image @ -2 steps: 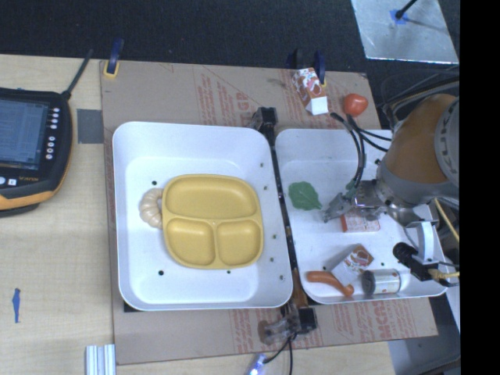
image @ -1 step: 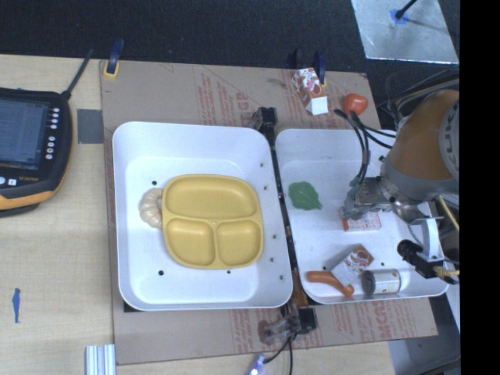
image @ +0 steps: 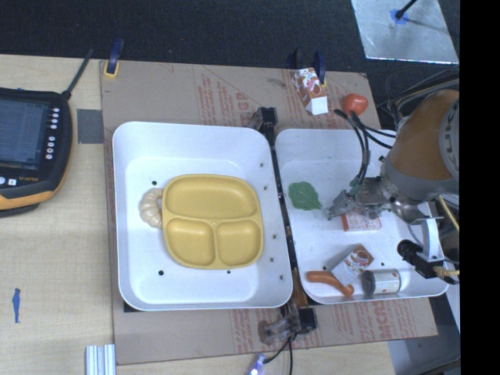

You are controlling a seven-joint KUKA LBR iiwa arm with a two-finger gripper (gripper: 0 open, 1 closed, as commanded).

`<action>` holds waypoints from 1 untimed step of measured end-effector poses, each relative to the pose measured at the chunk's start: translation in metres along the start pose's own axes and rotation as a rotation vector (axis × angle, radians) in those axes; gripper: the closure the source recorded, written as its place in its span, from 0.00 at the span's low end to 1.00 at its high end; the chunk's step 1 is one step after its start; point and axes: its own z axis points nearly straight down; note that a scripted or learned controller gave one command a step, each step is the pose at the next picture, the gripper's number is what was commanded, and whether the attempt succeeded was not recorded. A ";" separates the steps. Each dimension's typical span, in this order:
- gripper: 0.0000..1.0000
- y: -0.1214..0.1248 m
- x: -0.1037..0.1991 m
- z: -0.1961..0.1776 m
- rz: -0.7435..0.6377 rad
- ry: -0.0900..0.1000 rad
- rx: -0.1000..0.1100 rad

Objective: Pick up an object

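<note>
My gripper (image: 353, 206) is low in the right bin (image: 312, 148), near its middle, and the grey and orange arm comes in from the right. Just below and right of the gripper lies a small red and white packet (image: 362, 223), partly covered by it. A green leaf-shaped piece (image: 304, 195) rests to the gripper's left. Toward the bin's front edge lie an orange carrot-like stick (image: 330, 282), a small printed box (image: 353, 259) and a pale cylinder with a dark cap (image: 380, 281).
The left bin (image: 133, 272) holds a yellow divided plate (image: 211, 219) with a beige lump (image: 150, 207) at its left side. Behind the bins lie a small carton (image: 310, 89) and a red ball (image: 355, 102). A tablet (image: 27, 147) sits far left.
</note>
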 end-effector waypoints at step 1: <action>1.00 0.000 -0.001 -0.010 0.000 0.000 0.002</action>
